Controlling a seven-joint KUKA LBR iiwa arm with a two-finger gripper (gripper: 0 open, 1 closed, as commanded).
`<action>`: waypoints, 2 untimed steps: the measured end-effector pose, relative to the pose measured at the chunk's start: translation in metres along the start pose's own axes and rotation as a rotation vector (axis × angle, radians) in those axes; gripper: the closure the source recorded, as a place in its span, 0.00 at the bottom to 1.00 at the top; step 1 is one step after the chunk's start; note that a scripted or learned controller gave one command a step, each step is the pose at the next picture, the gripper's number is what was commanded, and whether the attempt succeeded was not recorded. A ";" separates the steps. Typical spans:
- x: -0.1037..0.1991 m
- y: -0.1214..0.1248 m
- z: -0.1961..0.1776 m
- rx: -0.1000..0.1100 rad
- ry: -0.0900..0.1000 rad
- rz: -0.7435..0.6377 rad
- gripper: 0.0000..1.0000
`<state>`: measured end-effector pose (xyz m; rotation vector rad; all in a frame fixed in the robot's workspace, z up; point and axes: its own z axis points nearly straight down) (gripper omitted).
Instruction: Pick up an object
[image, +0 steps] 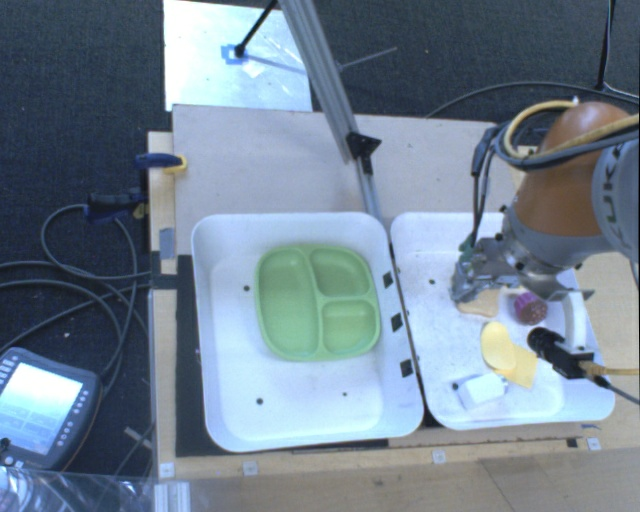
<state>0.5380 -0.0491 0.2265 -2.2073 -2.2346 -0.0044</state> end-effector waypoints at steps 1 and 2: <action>0.057 0.004 -0.011 -0.001 0.001 0.000 1.00; 0.101 0.009 -0.008 0.000 0.000 0.001 1.00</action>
